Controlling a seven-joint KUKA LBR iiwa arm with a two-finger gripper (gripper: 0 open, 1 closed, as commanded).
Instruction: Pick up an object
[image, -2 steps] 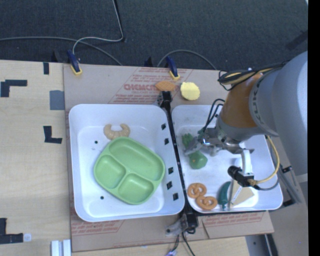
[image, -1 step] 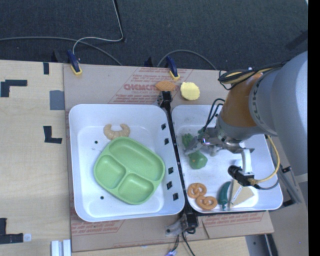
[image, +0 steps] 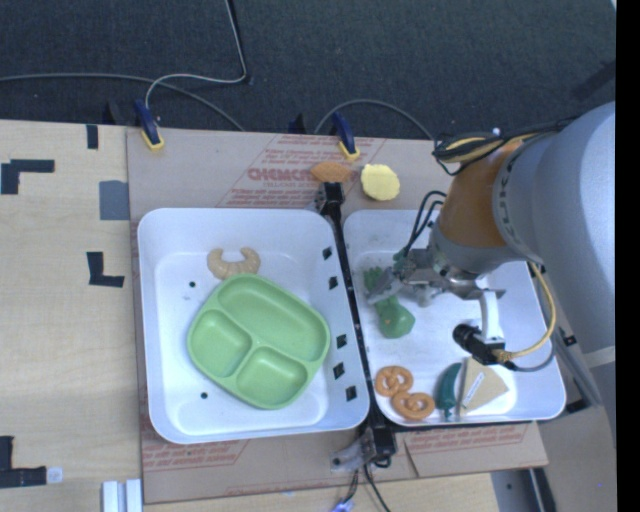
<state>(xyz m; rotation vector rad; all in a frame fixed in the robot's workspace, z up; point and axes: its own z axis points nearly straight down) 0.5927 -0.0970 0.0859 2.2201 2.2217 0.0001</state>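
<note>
Two green items crowd our gripper; whether it grasps, we cannot tell; the pepper may slip aside.

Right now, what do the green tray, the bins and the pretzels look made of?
Green tray: looks like moulded plastic, matte, one even colour with rounded compartment edges.
Bins, left bin and right bin: probably thin white plastic, smooth with a slight sheen and rounded corners.
Pretzels: likely toy food, plastic or rubber; the uniform orange-brown surface suggests this, but they are too small to be sure.
</note>
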